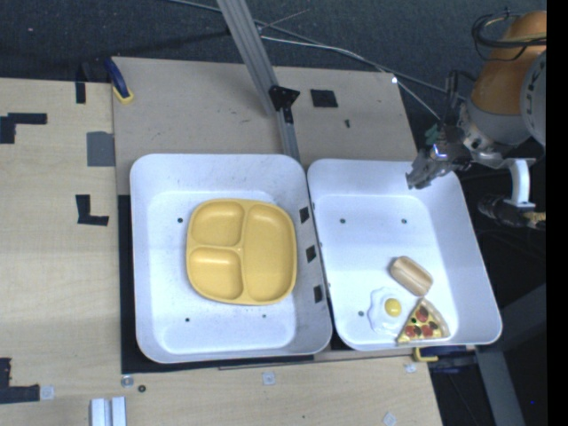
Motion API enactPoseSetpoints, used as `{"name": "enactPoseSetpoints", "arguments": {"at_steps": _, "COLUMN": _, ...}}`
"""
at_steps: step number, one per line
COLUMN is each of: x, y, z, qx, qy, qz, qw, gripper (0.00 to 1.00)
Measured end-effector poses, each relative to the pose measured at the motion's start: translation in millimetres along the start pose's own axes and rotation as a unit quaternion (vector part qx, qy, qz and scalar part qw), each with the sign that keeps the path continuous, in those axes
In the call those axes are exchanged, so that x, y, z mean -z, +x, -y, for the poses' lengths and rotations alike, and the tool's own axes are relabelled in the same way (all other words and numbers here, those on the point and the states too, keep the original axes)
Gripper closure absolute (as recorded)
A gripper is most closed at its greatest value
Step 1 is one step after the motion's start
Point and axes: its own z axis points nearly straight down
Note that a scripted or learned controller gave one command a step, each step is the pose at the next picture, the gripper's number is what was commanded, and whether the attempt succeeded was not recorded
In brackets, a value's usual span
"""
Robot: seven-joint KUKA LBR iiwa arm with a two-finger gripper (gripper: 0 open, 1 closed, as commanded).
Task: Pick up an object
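Observation:
Three toy foods lie in the near right corner of the right bin (373,204): a tan bread roll (411,275), a fried egg (387,309) and a pizza slice (423,323). My gripper (428,169) hangs over the bin's far right rim, well away from them. Nothing shows between its dark fingers. A yellow divided plate (241,251) rests in the left bin (160,193).
A metal pole (253,51) slants from the top down to the gap between the bins. The arm's orange band (519,29) is at the upper right. Black tape marks and a blue-yellow clamp (120,82) sit on the wooden bench at left.

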Motion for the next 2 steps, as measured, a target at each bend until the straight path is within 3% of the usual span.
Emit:
{"name": "enactPoseSetpoints", "arguments": {"at_steps": 1, "x": 53.6, "y": 0.4, "z": -1.4, "qx": 0.0, "qy": 0.0, "qz": 0.0, "qw": 1.0, "gripper": 1.0}}
{"name": "enactPoseSetpoints", "arguments": {"at_steps": 2, "x": 59.7, "y": 49.6, "z": 10.9, "qx": 0.001, "qy": 0.002, "qz": -0.001, "qw": 1.0, "gripper": 1.0}}
